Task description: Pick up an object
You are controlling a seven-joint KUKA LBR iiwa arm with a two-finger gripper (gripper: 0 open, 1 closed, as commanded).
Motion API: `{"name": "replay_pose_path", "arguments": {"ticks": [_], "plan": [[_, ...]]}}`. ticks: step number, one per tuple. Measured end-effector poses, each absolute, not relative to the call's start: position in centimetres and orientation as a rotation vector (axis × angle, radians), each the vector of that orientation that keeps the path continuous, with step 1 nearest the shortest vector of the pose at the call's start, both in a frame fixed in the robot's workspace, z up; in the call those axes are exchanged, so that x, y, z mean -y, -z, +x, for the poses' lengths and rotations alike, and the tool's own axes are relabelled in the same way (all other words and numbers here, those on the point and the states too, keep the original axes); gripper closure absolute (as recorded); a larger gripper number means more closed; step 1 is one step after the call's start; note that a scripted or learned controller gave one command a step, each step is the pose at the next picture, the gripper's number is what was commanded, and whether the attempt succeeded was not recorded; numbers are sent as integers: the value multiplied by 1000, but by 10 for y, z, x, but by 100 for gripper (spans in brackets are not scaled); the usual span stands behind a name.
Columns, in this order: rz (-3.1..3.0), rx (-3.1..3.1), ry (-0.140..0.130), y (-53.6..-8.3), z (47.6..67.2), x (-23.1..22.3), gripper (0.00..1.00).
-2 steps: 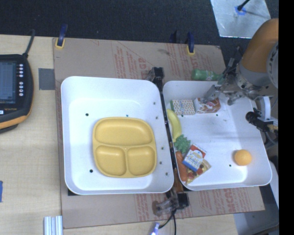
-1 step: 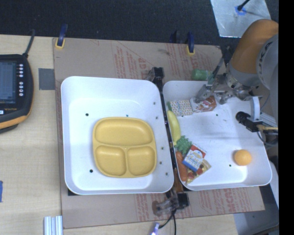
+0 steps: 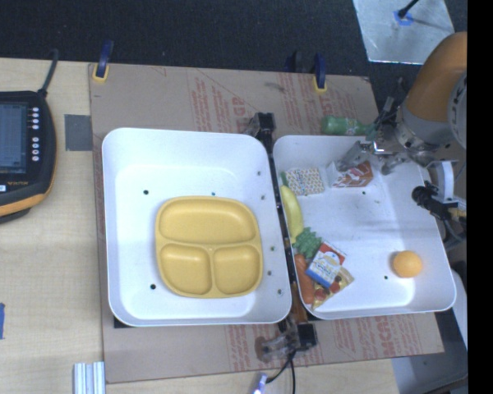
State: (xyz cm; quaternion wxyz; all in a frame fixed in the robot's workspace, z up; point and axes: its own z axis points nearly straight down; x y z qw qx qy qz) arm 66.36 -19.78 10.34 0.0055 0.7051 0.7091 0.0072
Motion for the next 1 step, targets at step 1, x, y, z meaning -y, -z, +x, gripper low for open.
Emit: {"name": "replay_pose_path", "arguments": {"ticks": [1], "plan": [[2203, -2208, -12, -104, 663, 166, 0]]}}
